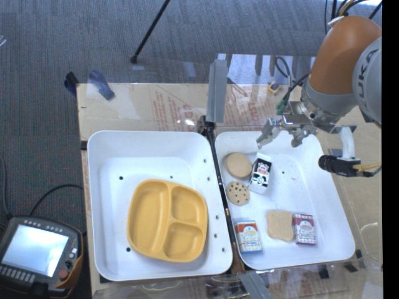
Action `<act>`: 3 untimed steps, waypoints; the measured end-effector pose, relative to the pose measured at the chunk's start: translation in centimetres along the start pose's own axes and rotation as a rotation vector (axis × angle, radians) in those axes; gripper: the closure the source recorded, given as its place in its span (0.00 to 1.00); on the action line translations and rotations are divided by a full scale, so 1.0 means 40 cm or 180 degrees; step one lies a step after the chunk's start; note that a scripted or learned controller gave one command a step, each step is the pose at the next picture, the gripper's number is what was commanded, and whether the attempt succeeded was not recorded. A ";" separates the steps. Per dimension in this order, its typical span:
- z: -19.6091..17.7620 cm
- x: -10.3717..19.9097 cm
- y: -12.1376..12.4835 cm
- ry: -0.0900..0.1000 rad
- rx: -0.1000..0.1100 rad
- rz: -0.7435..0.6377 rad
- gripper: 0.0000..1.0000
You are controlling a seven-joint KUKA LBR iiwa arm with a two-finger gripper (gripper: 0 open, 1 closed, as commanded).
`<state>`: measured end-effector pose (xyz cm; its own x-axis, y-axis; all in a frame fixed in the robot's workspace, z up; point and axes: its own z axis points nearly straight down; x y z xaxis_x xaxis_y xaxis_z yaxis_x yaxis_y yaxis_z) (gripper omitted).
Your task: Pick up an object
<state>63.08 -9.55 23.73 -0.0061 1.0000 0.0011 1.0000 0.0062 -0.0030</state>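
Hovering with hand (282, 134) spread wide, holding nothing, above far right bin (330, 229); targeting milk carton (260, 174): light, stiff, probably slippery; gripping across narrow sides.

I'm looking down on a robotics lab — grey office carpet (75, 30), a plywood bench (143, 104) carrying two white bins (103, 148). A teach pendant (37, 251) lies on the floor, and a tripod leg (153, 23) stands behind — test-cell gear, nothing domestic.

Pale bench (149, 108) bearing two white bins (100, 167) (336, 229) side by side
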 end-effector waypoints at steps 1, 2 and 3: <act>0.359 -0.026 0.018 -0.0009 -0.0034 -0.0082 0.00; 0.331 -0.026 0.020 -0.0002 -0.0043 -0.0071 1.00; 0.098 0.120 0.040 -0.0001 -0.0041 -0.0380 1.00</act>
